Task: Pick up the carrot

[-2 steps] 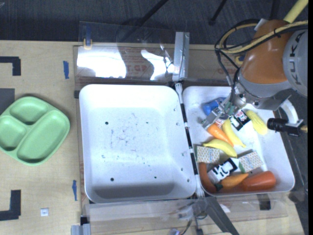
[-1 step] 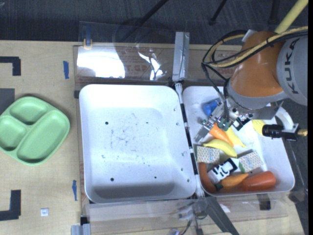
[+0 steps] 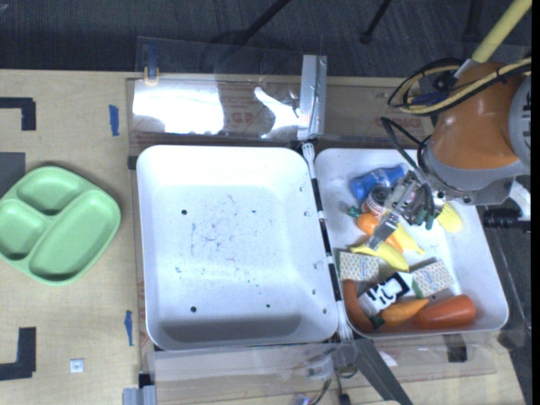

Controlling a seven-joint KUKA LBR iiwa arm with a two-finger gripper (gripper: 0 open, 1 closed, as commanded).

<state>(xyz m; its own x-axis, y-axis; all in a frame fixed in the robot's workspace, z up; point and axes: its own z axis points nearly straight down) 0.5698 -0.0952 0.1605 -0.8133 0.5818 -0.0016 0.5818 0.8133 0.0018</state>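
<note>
Lying near the front edge of the right bin [image 3: 494, 264], the carrot [image 3: 403, 311] rests between a black-and-white card [image 3: 384, 292] and a red pepper [image 3: 445, 311]. Well behind it, the gripper [image 3: 390, 222] hovers low over yellow and blue toys; finger state cannot be told.

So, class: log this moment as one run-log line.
task: pick up carrot | gripper: over right bin, above toy pile | carrot: near front wall, not held
</note>
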